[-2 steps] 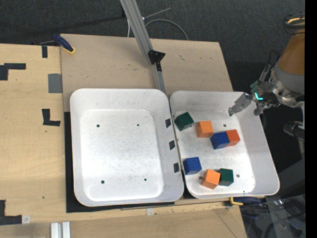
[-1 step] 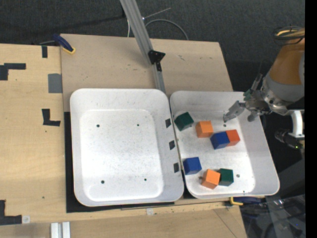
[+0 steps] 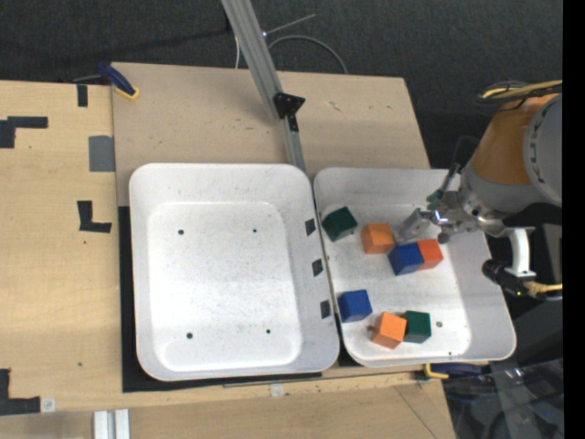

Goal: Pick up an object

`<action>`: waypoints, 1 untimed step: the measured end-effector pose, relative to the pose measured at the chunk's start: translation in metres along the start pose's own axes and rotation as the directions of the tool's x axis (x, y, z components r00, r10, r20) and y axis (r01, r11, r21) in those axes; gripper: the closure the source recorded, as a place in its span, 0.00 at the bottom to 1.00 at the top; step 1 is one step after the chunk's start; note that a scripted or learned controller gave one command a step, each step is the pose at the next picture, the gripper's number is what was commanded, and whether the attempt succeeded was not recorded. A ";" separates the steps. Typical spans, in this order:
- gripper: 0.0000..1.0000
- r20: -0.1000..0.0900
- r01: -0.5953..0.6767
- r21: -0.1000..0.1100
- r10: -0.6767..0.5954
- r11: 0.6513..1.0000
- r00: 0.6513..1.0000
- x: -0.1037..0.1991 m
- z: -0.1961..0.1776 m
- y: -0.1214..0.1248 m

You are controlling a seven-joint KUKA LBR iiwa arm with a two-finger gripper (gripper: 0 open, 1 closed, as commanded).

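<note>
Arm body mostly cut off at the right side of the view; only the grey wrist with its orange band shows, and the small metal two-finger gripper (image 3: 428,219) is tiny and blurred, so cannot tell if it is released or clenched, and nothing can be made out in it. It sits over the right shallow white plastic bin (image 3: 484,327), toward that bin's right edge in the upper half. Closest cubes: the blue cube (image 3: 405,259) and the orange cube touching its right side (image 3: 431,252) lie just below the gripper; contact with the tip not resolvable. Another orange cube (image 3: 377,238) lies just left of the gripper, near bin centre. A dark green cube (image 3: 339,223) sits near the bin's upper left corner. A second blue cube (image 3: 355,304) sits by the left edge, lower half. Near the bottom edge a third orange cube (image 3: 389,329) touches a second dark green cube (image 3: 417,326). Count: seven cubes, three orange, two blue, two green, all in the right bin. The left shallow white bin (image 3: 146,273) lies beside it, rims overlapping at the middle. Both rest on the light wooden bench (image 3: 183,108).
</note>
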State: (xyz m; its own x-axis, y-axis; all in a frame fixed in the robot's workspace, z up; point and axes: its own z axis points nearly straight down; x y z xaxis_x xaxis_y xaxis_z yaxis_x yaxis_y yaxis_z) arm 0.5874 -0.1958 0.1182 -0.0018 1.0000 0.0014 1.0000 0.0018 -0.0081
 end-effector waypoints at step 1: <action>0.00 0.002 0.000 -0.004 0.000 1.000 1.000 0.001 0.028 0.000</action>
State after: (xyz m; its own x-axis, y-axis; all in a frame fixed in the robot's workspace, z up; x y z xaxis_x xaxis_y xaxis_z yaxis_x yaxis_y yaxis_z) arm 0.5867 -0.1948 0.0899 -0.0014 1.0000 -0.0002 1.0000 0.0014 -0.0038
